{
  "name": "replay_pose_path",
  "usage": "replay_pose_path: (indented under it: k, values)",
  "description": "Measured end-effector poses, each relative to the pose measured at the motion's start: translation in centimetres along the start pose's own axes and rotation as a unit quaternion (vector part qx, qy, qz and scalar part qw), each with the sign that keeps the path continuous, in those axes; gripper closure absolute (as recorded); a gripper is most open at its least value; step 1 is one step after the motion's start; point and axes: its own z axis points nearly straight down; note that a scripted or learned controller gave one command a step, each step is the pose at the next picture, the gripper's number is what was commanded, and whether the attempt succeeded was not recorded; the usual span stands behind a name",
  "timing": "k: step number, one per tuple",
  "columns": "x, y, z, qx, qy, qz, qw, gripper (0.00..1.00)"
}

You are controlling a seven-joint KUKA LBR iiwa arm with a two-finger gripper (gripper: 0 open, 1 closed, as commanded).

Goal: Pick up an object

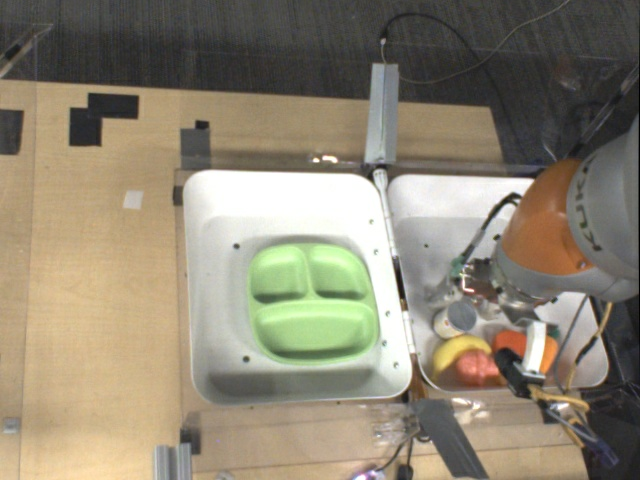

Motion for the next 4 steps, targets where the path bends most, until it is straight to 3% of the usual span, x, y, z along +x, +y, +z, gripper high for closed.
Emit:
replay_pose_path:
  k: [1, 2, 3, 4]
  values:
    - [0.1, 8.5, -2.5, 0.007, -0.001, 0.038, 0.9992, 0.0]
    - [0.7, -1.1, -3.5, 0.008, -0.001, 0.016, 0.9998, 0.0]
    - [0.1, 1.7, 0.1, 0.003, 0.0, -0.065, 0.9979, 0.0]
    - [-0.4, -1.3, -0.1, -0.002, 0.0, -0.119, 0.9928, 0.0]
